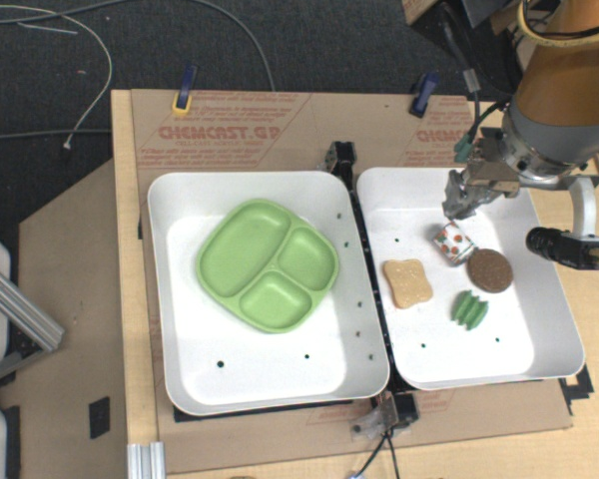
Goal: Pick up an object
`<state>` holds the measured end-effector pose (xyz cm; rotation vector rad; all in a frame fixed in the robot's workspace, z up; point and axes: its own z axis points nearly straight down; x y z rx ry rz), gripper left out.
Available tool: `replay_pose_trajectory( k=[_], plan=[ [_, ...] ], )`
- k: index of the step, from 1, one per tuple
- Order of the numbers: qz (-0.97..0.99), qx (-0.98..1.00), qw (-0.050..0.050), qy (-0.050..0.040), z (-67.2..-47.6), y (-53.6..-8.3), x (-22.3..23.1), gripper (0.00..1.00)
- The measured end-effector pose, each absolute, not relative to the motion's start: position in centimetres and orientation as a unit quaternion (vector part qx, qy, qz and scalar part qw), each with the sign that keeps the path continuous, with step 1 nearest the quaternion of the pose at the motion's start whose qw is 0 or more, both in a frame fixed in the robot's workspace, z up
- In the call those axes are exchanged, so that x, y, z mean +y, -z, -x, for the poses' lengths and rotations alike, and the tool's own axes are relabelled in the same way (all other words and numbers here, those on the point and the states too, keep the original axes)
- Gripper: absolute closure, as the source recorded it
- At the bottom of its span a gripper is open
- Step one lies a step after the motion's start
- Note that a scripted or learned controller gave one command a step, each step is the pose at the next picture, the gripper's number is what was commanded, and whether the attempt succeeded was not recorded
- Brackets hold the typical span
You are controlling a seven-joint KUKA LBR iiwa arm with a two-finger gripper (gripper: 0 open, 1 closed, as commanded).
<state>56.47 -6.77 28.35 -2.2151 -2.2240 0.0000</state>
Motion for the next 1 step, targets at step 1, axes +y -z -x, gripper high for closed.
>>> replay_pose_trajectory(
  k=[1],
  plan=[
    [0.705,-0.709,0.000,0.0008,-58.30,-27.78,-2.40,1.00]
  ],
)
